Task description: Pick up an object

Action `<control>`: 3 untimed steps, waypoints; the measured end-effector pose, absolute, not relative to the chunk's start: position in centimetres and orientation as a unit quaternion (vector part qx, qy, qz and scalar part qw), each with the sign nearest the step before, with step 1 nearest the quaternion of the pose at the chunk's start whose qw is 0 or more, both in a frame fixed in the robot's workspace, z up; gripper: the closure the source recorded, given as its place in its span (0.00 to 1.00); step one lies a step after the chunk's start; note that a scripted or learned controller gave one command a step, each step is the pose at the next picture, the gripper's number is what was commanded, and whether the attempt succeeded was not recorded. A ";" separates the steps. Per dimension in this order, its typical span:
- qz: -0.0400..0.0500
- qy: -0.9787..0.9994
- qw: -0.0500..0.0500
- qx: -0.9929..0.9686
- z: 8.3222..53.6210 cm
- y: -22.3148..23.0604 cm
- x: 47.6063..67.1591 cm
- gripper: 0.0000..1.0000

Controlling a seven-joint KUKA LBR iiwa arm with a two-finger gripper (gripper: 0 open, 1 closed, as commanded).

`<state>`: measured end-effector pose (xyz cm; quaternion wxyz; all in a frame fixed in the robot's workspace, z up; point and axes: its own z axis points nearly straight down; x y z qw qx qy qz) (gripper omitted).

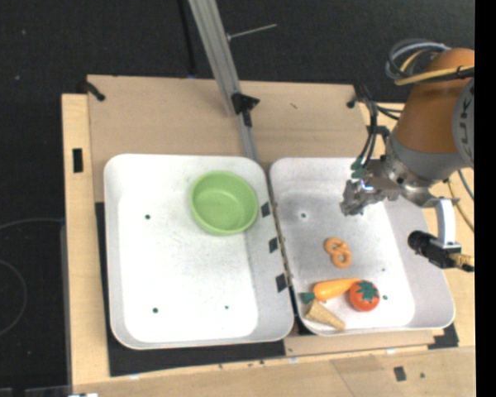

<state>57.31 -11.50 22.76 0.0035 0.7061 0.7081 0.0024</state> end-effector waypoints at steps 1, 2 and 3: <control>0.002 0.708 0.003 0.706 27.4 -11.6 57.5 1.00; 0.001 0.710 0.000 0.704 28.0 -6.3 57.1 1.00; 0.001 0.710 0.000 0.704 28.0 -1.2 55.9 1.00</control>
